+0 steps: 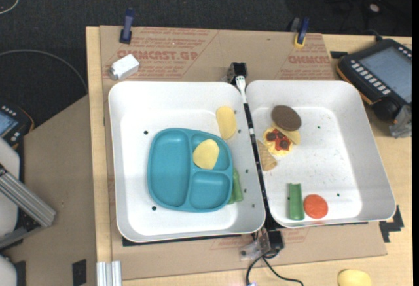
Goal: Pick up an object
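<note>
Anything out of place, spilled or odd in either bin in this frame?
One thing: a green piece is wedged between the teal divided plate and the left bin's right wall, half hidden. Dark specks dot the right bin's floor. Otherwise nothing stands out.

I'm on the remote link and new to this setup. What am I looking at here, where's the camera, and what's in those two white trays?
One fixed camera looks down at a slant on a bench with two shallow white bins. The left bin holds a teal divided plate with a yellow piece lying on it, another yellow piece beside the plate, and something green at the plate's right edge. The right bin holds a brown disc, a pizza-like toy slice, a green stick and an orange round piece. Nothing is lifted; every item lies in a bin.
</note>
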{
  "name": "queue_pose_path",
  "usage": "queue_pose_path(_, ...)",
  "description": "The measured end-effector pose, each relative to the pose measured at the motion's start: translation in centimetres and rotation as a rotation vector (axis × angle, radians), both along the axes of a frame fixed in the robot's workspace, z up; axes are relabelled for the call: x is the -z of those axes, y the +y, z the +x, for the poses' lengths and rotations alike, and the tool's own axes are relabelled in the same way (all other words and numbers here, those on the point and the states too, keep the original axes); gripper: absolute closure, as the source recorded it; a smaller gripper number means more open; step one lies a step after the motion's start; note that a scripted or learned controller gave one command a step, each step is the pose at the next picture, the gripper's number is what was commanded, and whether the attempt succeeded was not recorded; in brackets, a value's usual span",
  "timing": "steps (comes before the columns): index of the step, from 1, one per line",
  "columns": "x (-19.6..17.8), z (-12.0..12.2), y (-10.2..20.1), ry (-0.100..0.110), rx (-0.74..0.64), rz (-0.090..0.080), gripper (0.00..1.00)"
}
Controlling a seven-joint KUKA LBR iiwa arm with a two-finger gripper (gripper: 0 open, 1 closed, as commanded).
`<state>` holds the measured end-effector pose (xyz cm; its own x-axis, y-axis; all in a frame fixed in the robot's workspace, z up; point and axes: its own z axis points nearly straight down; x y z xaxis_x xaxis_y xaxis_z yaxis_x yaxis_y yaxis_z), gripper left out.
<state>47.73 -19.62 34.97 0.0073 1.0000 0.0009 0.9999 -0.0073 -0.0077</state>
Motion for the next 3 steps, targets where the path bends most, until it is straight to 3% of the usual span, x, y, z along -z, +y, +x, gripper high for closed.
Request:
queue_pose_path(1,6.6,1.6,-1.6,-0.001,-0.005,0.001,1.00)
queue_pose_path(3,9.9,4.0,-2.8,-0.005,-0.008,0.000,1.00)
